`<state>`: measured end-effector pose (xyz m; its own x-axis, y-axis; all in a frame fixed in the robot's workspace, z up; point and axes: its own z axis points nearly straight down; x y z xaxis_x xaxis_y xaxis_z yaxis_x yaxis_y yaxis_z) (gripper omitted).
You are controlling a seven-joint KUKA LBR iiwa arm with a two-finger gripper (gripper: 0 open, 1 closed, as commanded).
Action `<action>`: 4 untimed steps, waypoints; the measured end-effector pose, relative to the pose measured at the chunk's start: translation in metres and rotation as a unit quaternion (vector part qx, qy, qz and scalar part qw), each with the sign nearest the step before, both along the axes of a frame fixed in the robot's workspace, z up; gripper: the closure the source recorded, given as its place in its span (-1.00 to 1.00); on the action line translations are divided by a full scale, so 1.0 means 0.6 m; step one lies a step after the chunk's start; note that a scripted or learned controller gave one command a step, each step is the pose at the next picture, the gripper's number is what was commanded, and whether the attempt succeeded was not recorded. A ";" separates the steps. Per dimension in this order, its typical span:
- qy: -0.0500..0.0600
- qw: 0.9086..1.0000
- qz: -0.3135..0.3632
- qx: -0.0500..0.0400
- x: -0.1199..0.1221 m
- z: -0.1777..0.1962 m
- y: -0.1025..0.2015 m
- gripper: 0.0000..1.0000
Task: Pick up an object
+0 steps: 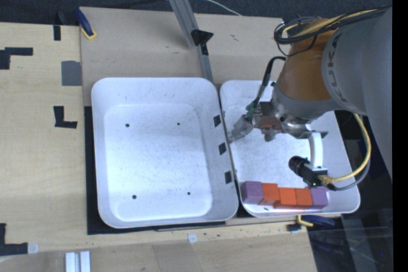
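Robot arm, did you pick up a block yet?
Not yet, as far as the view shows. Done: the gripper has reached over the right bin. In hand: nothing visible between its fingers. Left: the row of purple and orange blocks lies along that bin's near edge, apart from the gripper, waiting to be grasped and lifted.

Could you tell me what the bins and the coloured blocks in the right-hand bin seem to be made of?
The bins look like moulded white plastic, judging by their rounded corners, faint sheen and dark speckling. The purple and orange blocks, lined up along the right bin's near wall, have flat matte faces and square edges: likely painted wood or foam, though the view leaves that open.
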<state>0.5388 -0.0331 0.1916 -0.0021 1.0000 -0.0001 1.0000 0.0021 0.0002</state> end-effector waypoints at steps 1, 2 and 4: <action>0.000 1.000 0.000 0.000 0.072 0.000 0.014 -1.00; 0.001 1.000 0.000 0.000 0.090 0.000 0.040 -1.00; 0.001 1.000 -0.001 0.000 0.006 0.062 0.087 -1.00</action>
